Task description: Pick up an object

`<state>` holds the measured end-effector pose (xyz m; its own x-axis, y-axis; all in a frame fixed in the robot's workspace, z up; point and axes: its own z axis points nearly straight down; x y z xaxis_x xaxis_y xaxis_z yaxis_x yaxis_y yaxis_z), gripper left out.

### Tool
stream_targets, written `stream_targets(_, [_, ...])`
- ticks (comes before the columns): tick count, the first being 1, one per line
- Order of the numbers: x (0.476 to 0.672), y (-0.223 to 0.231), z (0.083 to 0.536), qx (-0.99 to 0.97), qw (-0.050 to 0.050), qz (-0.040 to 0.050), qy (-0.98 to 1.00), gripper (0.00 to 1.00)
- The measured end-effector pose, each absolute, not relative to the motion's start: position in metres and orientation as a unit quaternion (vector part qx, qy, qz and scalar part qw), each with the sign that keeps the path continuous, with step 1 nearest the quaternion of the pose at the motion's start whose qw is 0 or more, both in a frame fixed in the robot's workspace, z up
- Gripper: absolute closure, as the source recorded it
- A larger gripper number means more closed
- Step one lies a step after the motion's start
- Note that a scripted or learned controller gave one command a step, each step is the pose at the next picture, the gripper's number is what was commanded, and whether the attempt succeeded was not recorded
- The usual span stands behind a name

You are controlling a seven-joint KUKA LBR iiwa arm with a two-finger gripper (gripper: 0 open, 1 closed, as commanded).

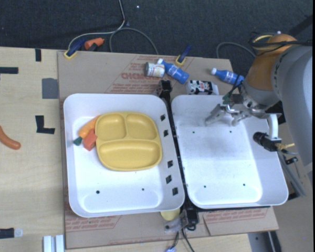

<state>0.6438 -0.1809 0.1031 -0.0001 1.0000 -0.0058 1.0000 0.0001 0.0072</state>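
Observation:
A yellow divided plate point(128, 140) lies in the left bin point(84, 193). Small orange, red and green toy pieces point(87, 135) are tucked against the plate's left edge. My gripper point(223, 119) hangs over the far part of the right bin point(226, 188), near its back wall. Its two grey fingers point(212, 118) are spread apart with nothing between them. The grey arm with its orange band point(262, 70) comes in from the right.
An orange sausage toy point(7, 137) lies on the bench far left of the bins. Behind the bins sit a white and blue bottle point(167, 70), a second blue bottle point(228, 76) and an orange clamp point(86, 45). A black fitting point(266, 140) sits at the right bin's right edge.

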Motion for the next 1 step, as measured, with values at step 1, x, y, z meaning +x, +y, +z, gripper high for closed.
stream_targets(1, [0.5798,-0.1120,0.0863,0.706,0.003,0.0005,0.708,0.00])
